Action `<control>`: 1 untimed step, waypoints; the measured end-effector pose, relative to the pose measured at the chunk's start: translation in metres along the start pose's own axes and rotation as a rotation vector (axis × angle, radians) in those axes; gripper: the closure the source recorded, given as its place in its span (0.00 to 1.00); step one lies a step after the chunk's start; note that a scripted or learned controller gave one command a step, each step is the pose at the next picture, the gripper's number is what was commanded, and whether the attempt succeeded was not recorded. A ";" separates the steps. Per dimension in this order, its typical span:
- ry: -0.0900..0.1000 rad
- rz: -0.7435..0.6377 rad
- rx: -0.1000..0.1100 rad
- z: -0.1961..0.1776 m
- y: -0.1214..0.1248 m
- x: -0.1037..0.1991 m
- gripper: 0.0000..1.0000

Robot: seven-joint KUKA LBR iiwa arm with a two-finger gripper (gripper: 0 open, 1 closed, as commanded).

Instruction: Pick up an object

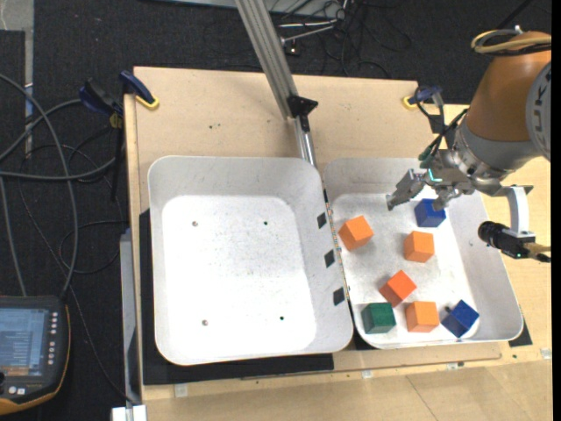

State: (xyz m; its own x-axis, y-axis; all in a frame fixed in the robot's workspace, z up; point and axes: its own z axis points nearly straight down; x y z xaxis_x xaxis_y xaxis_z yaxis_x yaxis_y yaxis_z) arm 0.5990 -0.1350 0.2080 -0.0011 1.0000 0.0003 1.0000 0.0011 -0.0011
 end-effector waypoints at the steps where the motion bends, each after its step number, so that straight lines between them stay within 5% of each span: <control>1: 0.000 0.002 0.003 0.043 0.001 -0.001 0.00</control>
State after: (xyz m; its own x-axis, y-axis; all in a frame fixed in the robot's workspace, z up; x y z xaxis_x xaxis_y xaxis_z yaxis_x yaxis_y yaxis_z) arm 0.5997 -0.1363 0.1647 0.0006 1.0000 0.0000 1.0000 -0.0006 -0.0042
